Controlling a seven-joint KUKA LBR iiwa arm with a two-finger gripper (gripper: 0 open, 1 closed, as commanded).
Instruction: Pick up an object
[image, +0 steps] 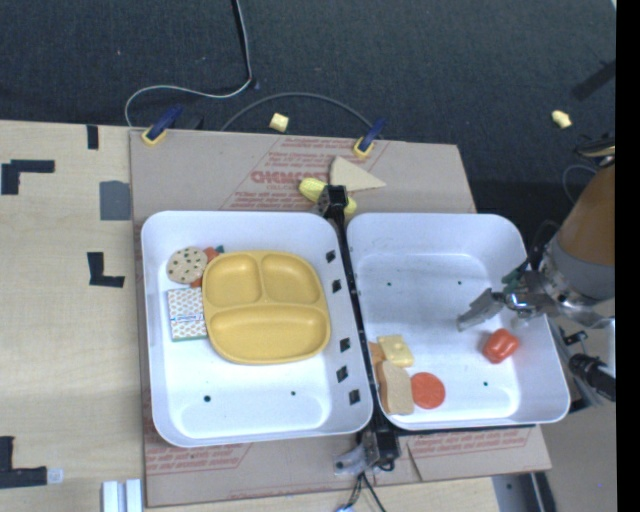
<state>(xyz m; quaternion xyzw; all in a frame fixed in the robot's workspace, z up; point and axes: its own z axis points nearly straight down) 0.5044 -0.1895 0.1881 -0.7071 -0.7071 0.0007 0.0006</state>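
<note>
Arm over the right bin, beside an orange-red piece.

The jaws hang over the right bin, and whether they are open or closed cannot be told. An orange-red piece lies just below them, apart from a red disc and two pale blocks.

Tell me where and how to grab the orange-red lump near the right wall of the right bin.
Grip the orange-red lump across its rounded middle, coming straight down from above. It is small and chunky, lying free on the bin floor, but the bin's right wall is close, so probably set the fingers along that wall rather than toward it. The gripper sits just above-left of it.
</note>
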